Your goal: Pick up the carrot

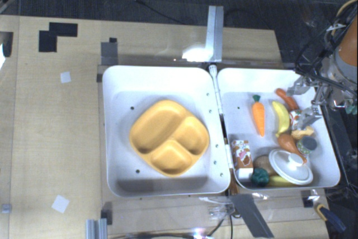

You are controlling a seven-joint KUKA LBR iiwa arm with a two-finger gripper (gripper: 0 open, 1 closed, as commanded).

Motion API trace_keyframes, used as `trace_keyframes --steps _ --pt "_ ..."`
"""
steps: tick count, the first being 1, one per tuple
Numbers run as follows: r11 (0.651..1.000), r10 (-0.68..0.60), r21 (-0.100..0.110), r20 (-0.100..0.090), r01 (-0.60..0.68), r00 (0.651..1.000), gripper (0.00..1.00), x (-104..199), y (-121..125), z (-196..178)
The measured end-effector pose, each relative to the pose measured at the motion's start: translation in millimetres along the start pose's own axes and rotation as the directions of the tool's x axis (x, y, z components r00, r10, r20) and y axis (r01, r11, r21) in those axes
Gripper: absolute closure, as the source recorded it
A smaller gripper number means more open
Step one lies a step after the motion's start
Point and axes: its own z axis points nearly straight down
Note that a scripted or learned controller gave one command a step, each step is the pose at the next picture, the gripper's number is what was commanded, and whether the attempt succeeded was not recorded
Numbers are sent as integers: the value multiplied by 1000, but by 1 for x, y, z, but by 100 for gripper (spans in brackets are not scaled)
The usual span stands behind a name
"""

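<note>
Orange carrot (258, 116) in rt bin (224, 120) w/ banana (282, 116); yellow tray (169, 136) in lt bin (112, 137); tool (312, 99) state unclear.

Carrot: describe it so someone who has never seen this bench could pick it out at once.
Look in the right-hand white bin, the one crowded with toy food, not the one holding the yellow divided plate. The carrot lies alone in the upper left part, left of the banana. It is the orange taper with a green top, pointing toward the bin's near edge.
</note>
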Motion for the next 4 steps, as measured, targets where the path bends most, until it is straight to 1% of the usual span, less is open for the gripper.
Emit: trace_keyframes --steps 1,2,3,4 --pt "941 339 -1 0 -339 941 0 54 66 142" --pt "913 407 -3 7 -407 913 0 -16 43 146" --pt "844 536 -2 3 -536 844 0 -78 51 148" --pt "850 528 -5 14 -528 849 100 -81 53 134"
